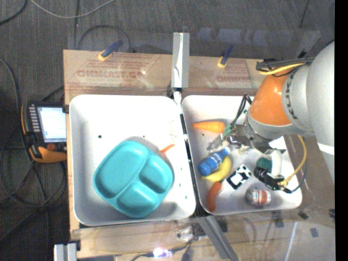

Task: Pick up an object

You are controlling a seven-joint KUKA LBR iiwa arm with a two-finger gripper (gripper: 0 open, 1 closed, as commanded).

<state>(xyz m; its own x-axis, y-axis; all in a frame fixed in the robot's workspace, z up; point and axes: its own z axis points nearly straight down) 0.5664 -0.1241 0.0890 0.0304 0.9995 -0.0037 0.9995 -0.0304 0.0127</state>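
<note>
teal tray (pixel 134 180), orange carrot (pixel 209 126), yellow banana (pixel 219 171), blue bottle (pixel 211 162), white bins (pixel 81 145).

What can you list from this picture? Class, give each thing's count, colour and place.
Bins: two, white, side by side on the bench.
Divided plate: one, teal, left bin.
Carrot: one, orange, right bin, top.
Bottle: one, blue, right bin, against the banana.
Banana: one, yellow, right bin, middle.
Can: one, silver and red, right bin, lower corner.
Handheld screen: one, orange and black, left of the bench.
Arm: one, grey and orange, above the right bin.
</note>
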